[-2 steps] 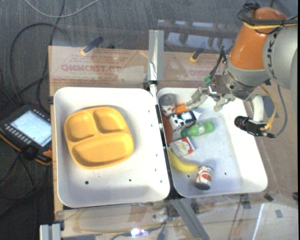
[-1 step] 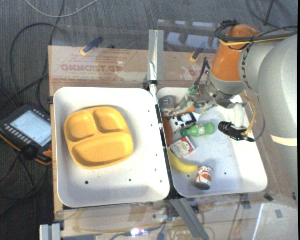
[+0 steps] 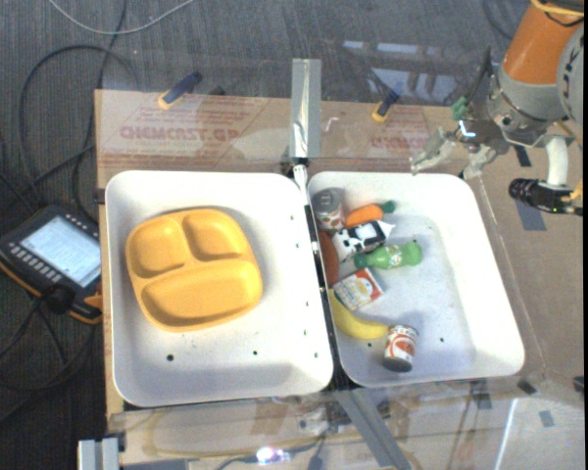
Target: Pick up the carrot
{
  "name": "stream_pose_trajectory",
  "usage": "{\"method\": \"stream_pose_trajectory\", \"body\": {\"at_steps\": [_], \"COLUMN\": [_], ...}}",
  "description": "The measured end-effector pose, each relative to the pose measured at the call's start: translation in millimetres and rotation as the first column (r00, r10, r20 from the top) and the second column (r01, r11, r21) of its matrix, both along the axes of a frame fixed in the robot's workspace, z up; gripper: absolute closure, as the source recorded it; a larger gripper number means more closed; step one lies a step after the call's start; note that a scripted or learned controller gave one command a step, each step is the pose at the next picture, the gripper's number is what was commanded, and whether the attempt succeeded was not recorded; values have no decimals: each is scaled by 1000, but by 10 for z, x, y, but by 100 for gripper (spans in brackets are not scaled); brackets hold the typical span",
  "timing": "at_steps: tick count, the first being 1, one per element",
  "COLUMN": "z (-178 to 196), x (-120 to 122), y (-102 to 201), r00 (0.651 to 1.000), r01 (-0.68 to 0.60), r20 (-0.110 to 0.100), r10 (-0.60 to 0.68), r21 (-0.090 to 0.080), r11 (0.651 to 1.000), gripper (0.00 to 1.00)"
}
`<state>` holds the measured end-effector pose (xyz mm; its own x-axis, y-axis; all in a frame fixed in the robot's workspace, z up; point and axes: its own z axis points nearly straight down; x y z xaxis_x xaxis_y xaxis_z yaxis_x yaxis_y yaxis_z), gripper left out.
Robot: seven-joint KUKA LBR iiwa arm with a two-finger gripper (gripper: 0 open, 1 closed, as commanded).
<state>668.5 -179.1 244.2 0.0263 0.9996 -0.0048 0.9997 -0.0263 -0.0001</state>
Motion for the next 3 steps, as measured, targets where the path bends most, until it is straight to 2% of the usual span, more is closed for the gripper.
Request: {"method": "stream_pose_trajectory", "body": {"at_steps": [1,2,3], "z": [-923,-1549,-579], "x": [-3,23,-12], "y": [450,596,1042], "r00": [999,996,1000], "r01": [-42,-87,-29], "r20": [-2,7,4], "r10": [42,87,29], "r21": [3,-1,-3], "r11": [999,996,1000], "gripper": [0,0,0]}}
